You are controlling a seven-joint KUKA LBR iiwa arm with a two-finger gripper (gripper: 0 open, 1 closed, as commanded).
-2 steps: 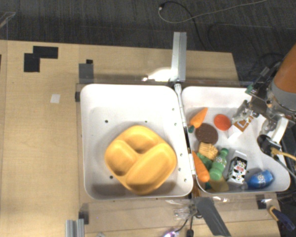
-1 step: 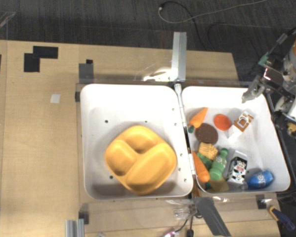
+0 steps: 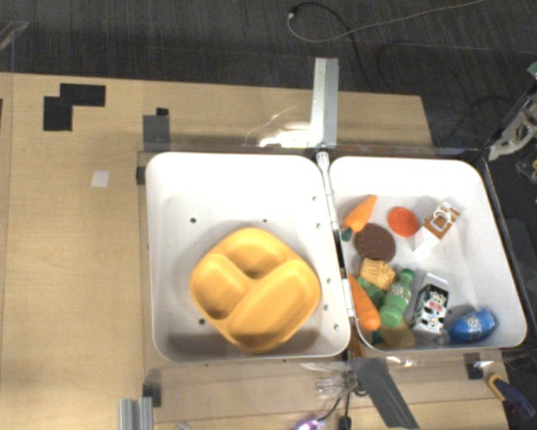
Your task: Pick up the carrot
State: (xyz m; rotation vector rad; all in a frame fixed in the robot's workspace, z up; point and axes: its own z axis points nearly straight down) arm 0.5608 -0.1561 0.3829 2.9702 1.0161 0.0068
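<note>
The carrot (image 3: 361, 212) is a small orange toy with a green stub at its lower-left end. It lies flat and slantwise in the right bin (image 3: 483, 195), near the bin's left wall in its upper part, with the tip pointing up and right. A second orange carrot-like piece (image 3: 365, 304) lies lower along the same wall, partly tucked among other toys.
</note>
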